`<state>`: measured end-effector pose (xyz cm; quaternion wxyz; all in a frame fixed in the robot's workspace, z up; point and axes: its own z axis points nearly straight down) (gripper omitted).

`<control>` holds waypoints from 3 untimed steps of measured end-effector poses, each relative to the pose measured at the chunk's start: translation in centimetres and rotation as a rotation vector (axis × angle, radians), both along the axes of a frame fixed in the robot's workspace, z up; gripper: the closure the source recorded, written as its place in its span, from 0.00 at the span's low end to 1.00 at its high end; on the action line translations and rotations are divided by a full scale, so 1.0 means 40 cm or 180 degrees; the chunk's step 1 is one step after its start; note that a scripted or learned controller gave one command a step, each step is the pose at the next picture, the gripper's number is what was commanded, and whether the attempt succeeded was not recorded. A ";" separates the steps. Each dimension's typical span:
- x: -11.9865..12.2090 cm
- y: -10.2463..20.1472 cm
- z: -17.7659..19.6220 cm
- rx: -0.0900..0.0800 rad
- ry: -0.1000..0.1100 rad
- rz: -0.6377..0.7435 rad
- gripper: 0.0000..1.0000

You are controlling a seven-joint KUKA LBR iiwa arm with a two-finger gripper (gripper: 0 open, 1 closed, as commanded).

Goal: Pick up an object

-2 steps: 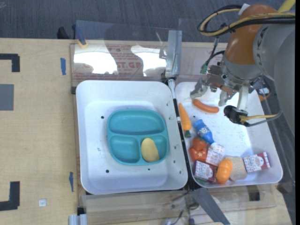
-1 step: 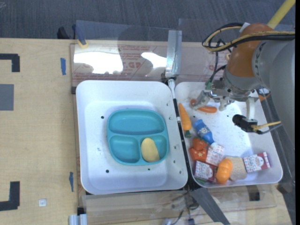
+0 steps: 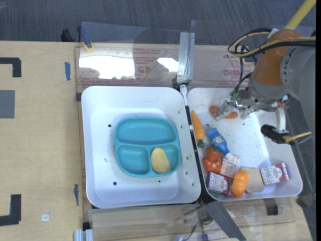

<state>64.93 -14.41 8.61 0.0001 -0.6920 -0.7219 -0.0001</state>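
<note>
So the arm comes in from the right side, grey body with the orange band sitting just above the wrist, and it's bent down over the far end of the right bin (image 3: pixel 293 185). The gripper (image 3: pixel 231 109) is low in that bin's upper left area, fingers pointing toward the divider between the two bins. There's a small orange piece (image 3: pixel 228 115) right at the fingertips, touching or nearly so, but honestly it's too small and cluttered there to say if it's actually pinched, and I can't tell if the jaws are parted or closed. Rest of the right bin: a carrot (image 3: pixel 197 127) lying along the left wall, a blue bottle-ish thing (image 3: pixel 217 140) just beside it, then a pile toward the near edge with a red toy (image 3: pixel 212 160), a couple of small cartons (image 3: pixel 275 174), and an orange round item (image 3: pixel 239 183) all bunched up and touching. The left bin (image 3: pixel 95 134) has a teal divided plate (image 3: pixel 145 132) in the middle, with a yellow lemon-looking object (image 3: pixel 160 160) sitting in its lower right compartment.
</note>
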 end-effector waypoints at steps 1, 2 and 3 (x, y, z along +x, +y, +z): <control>0.005 0.001 0.033 -0.0006 -0.0021 0.0005 1.00; 0.004 0.001 0.030 -0.0007 -0.0015 0.0005 0.00; 0.042 0.089 -0.002 -0.0007 0.0011 0.0282 0.00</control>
